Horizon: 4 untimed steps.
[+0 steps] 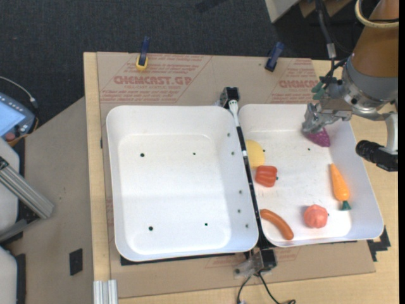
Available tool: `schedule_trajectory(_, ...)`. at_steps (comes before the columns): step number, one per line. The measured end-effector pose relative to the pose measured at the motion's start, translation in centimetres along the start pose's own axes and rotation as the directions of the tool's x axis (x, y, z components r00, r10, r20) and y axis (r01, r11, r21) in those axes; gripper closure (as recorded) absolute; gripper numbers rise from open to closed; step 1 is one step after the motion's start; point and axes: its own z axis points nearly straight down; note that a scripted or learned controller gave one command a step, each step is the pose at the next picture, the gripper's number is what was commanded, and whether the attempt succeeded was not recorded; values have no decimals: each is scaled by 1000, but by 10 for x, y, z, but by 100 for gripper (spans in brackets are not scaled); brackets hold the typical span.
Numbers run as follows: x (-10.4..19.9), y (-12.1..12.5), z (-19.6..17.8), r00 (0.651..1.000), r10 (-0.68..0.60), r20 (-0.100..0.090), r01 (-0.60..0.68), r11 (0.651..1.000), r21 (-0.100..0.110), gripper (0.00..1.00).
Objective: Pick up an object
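Note:
In the right bin (297, 170) lie several toy foods: a yellow piece (254, 152) against the left wall, a red pepper (266, 175), an orange-red sausage (277, 223), a pink-red round fruit (316, 216), a carrot (340, 183) and a purple piece (319, 138) at the far right. My gripper (319, 123) hangs directly over the purple piece, low in the bin's far right corner. It partly hides the top of that piece. I cannot make out whether it touches the piece.
The left bin (168, 182) sits beside the right one, with a black divider strip (240, 151) between them. Both rest on a cardboard sheet (158, 75) held by clamps at the back. A black part (376, 154) juts in past the right bin's edge.

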Motion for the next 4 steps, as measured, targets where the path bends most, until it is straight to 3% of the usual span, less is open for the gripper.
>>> schedule_trajectory(1,-27,-23,-82,1000,3,3,-3,1000,-8,100)
schedule_trajectory(2,42,-61,-180,1000,-8,-1,8,1000,-12,100)
schedule_trajectory(4,38,-59,-194,1000,-1,3,1,1000,-7,100)
